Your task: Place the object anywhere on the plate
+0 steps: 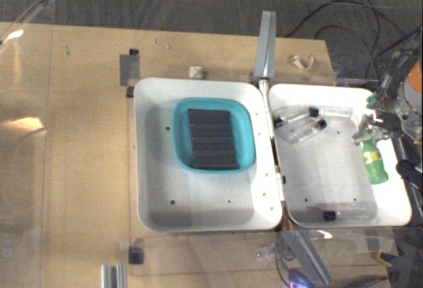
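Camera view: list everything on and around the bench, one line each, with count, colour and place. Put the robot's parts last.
bins: two, white, side by side on the bench.
plate: one, teal, squarish, in the left bin.
ridged block: one, dark grey, lying on the plate.
clear tubes: several, transparent with black caps, upper left of the right bin; exact count unclear.
green bottle: one, green, near the right bin's right edge.
small black piece: one, near the right bin's front wall.
bench: one, tan wood.
grey post: one, behind the gap between the bins.
cables: several, black, on the floor upper right.
gripper: one, metallic, above the green bottle, at the right bin's right edge.
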`<state>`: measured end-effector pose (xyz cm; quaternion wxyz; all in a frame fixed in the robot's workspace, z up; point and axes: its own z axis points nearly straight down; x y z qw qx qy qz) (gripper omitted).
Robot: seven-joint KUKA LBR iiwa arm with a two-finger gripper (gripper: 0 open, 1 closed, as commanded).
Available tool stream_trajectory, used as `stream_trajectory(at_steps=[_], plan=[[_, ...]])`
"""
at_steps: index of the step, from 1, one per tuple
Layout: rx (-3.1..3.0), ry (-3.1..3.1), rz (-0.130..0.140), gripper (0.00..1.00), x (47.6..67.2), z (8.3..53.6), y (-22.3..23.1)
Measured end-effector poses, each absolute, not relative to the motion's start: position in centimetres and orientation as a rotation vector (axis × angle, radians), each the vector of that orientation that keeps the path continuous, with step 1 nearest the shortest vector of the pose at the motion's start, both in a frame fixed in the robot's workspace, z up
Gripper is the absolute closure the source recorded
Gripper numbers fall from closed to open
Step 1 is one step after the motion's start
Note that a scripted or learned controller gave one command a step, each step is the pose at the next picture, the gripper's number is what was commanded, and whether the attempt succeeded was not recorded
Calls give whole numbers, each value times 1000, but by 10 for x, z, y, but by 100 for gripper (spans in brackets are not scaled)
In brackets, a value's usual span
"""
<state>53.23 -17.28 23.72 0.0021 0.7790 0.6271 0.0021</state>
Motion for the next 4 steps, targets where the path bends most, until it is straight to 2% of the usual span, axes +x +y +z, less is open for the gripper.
stream_trajectory(at_steps=[1, 2, 3, 4], plan=[[2439, 1978, 3, 100, 488, 170, -115], [2439, 1977, 3, 0, 488, 171, -116], [2433, 1979, 9, 100, 491, 181, -115], [2344, 2089, 5, 100, 488, 189, -40]])
